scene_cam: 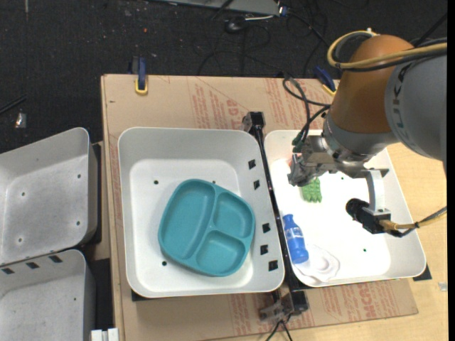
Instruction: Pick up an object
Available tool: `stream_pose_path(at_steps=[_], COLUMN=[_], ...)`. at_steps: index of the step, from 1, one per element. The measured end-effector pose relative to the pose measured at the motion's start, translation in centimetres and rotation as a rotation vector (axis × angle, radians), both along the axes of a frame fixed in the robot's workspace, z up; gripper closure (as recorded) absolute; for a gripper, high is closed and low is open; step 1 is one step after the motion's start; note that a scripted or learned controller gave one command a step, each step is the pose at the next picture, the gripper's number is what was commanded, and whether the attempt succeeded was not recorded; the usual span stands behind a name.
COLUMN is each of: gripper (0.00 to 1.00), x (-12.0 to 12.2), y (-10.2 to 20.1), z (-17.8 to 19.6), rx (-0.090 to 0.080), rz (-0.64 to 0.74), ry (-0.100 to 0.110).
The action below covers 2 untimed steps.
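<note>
Right bin, upper-left qtr: small green knobbly object, soft-looking, lying on the white floor close to the wall shared w/ the other bin; taken as the pick target since it is nearest the tool. Directly above it, overlapping its top edge: grey two-finger gripper on the orange-banded arm; claw state cannot be told, its tips being masked by the wrist body, and contact w/ the green piece is likewise unclear. Below, same bin: blue plastic bottle w/ pale label, lying lengthwise along the shared wall, apart from the green item. Just beside the bottle's lower end: white crumpled cloth-like item. Container: shallow white right-hand bin. Adjacent: shallow white left-hand bin holding a teal three-compartment plastic tray, flat, approx. centred. Handling note (judgement): descend straight, claw centred over the green piece so it sits btwn the tips; keep clear of the shared wall; close gently, since a knobbly soft item may squirm out; lift only once the grasp is confirmed.
</note>
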<state>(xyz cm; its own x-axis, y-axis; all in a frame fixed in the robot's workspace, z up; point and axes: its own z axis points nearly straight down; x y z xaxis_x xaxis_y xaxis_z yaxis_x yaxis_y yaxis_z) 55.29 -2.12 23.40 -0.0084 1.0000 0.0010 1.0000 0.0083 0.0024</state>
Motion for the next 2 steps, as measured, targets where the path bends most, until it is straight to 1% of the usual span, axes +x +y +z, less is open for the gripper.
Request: stream_pose_path(at_steps=[1,2], gripper=[1.00,1.00], x=[2.3,4.9], y=[5.0,9.2], z=[0.9,1.4], rx=[0.001,0.000], rz=[0.000,-0.001], ry=[-0.001,-0.001])
